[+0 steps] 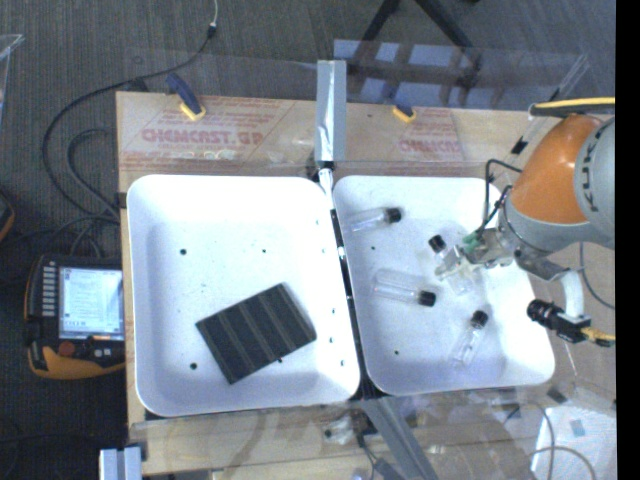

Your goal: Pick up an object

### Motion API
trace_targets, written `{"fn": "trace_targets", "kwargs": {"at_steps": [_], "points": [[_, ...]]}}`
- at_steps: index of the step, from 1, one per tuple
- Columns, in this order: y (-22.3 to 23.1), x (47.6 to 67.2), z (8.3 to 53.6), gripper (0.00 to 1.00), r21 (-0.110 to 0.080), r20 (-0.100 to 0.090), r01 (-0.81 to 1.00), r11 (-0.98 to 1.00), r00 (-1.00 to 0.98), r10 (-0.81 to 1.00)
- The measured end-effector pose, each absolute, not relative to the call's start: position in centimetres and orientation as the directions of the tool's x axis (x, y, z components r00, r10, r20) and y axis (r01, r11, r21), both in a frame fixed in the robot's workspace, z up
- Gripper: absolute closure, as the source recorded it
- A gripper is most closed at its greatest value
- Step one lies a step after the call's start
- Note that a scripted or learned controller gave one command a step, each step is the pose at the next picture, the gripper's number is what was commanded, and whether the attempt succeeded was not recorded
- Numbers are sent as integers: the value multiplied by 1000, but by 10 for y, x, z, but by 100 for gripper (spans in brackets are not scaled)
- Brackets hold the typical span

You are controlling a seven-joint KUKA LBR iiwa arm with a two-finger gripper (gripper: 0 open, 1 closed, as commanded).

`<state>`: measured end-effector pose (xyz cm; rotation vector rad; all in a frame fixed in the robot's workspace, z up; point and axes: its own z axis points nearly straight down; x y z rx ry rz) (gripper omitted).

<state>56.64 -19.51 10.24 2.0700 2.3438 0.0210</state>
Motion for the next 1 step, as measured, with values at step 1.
{"fn": "trace_targets", "kwargs": {"at_steps": [1], "points": [[-143, 600, 195, 100, -1, 0, 993, 116, -116, 993]]}}
